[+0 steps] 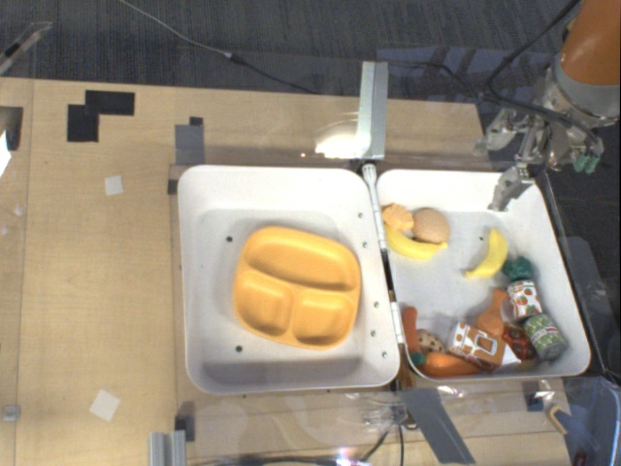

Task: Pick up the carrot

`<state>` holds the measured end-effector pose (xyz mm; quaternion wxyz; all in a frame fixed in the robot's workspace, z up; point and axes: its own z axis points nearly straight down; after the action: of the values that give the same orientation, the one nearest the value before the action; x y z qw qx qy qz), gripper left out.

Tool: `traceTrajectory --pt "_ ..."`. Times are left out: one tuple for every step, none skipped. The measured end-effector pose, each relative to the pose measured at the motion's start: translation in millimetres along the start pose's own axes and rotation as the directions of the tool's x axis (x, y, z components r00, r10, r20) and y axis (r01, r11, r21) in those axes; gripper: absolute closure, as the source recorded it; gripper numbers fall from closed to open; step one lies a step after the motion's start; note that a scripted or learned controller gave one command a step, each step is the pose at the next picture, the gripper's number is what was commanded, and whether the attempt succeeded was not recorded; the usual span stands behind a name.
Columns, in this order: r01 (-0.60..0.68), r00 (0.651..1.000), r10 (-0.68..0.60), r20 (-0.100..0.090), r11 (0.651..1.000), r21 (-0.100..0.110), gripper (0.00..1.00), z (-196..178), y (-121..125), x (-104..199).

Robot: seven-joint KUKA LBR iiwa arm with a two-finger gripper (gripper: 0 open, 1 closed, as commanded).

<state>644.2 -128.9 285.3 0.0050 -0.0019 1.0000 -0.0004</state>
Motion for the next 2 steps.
traceTrajectory --pt "-0.063 0.998 0.063 -0.012 0.998 0.000 0.00 187.5 4.3 -21.3" --pt "-0.186 0.983 0.186 0.009 0.983 0.004 0.00 100.7 -80.3 -24.7"
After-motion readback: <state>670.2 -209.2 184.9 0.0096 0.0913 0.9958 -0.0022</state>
